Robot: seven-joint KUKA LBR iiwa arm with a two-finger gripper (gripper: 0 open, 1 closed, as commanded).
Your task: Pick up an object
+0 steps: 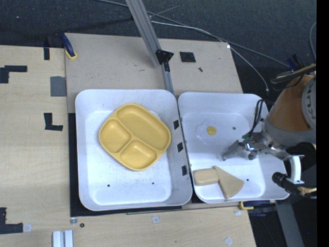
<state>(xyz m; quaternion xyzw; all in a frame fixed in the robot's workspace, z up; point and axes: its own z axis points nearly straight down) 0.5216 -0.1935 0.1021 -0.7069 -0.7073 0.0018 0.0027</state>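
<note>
Currently: end effector (231, 152) low inside right bin (205, 103), whether spread or pinched not discernible. Just near of it, beige block (205, 177) touching tan wedge (229, 181) at near wall; small yellow disc (211, 131) farther back. Yellow divided plate (134, 136) in left bin (85, 138).

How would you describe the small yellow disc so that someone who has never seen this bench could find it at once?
Start at the right-hand white bin, the one the arm reaches into. In its upper middle, apart from the gripper, lies a small round yellow disc. The tan block and tan wedge near the bin's front edge are bigger, paler and angular.
</note>
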